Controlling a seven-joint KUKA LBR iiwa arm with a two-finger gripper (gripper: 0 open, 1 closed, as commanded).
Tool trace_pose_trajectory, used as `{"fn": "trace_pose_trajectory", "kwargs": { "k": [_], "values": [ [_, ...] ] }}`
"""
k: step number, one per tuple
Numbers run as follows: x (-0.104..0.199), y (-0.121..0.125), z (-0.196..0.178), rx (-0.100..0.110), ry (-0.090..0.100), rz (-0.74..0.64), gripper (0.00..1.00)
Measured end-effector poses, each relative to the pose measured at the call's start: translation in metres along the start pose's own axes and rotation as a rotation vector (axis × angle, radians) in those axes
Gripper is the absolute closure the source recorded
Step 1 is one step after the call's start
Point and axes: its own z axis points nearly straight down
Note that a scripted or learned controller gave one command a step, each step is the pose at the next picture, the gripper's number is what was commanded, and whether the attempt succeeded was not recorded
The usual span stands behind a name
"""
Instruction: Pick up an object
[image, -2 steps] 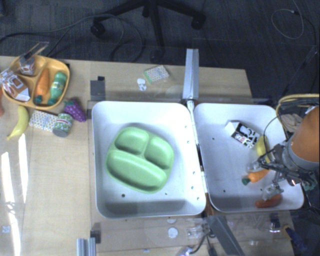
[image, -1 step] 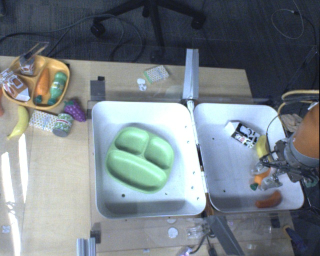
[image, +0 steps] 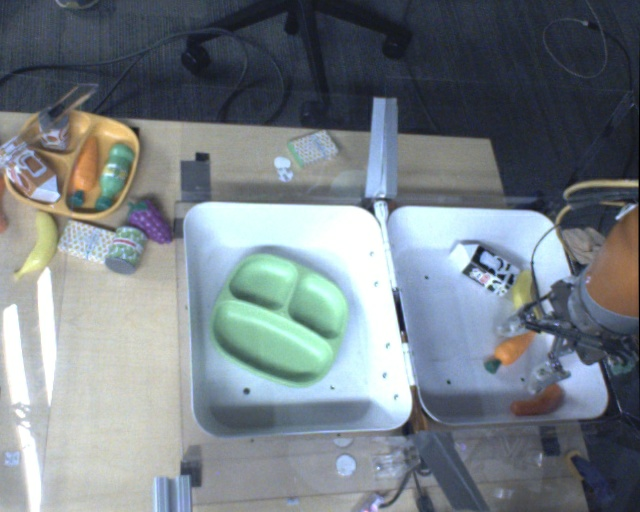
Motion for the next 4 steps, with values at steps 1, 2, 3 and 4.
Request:
{"fn": "trace_pose_trajectory", "kwargs": {
  "k": [1,2,3,4],
  "values": [
    [-0.003,0.0,-0.011,0.002,-0.006,0.002,1.0],
    [-0.016,-0.005,0.009,-0.006,0.007,-0.453,1.0],
    [-0.034,-0.012,0.012,-0.013,0.012,-0.786,1.0],
    [-0.033,-0.012,0.015,-0.014,0.012,-0.784,0.0]
  ]
}}
